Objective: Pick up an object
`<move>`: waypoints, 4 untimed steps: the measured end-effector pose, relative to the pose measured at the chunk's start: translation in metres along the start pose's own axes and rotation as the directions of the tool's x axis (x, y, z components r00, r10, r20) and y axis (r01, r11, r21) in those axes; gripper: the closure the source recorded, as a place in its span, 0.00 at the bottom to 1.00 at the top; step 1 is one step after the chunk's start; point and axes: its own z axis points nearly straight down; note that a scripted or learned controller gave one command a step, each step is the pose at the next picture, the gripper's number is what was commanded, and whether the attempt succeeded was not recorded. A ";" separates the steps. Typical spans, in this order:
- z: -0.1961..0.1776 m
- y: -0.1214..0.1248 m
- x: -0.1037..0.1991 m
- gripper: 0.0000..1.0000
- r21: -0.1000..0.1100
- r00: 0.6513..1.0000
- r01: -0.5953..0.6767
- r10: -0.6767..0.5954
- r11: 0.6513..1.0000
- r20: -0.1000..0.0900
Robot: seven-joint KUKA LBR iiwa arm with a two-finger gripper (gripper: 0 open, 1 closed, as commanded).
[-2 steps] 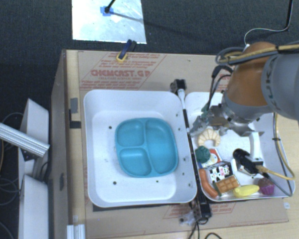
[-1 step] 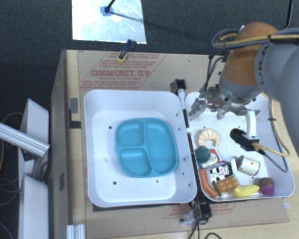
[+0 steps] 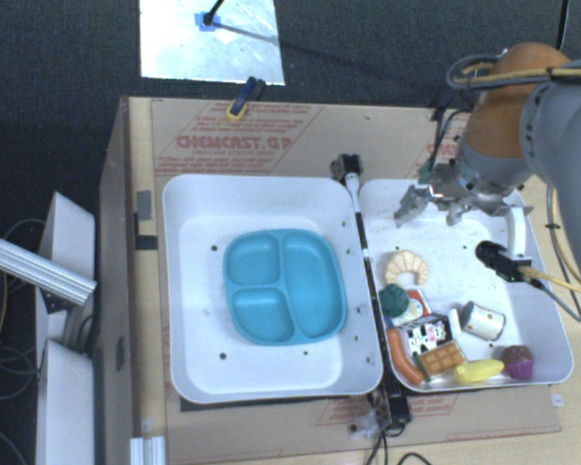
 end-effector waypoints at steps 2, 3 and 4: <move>0.020 -0.056 0.005 0.00 0.004 1.000 0.000 0.000 1.000 -0.003; 0.008 -0.010 -0.052 0.00 -0.002 1.000 0.000 0.000 1.000 0.000; -0.045 -0.025 -0.112 0.00 -0.003 1.000 0.000 0.000 1.000 0.001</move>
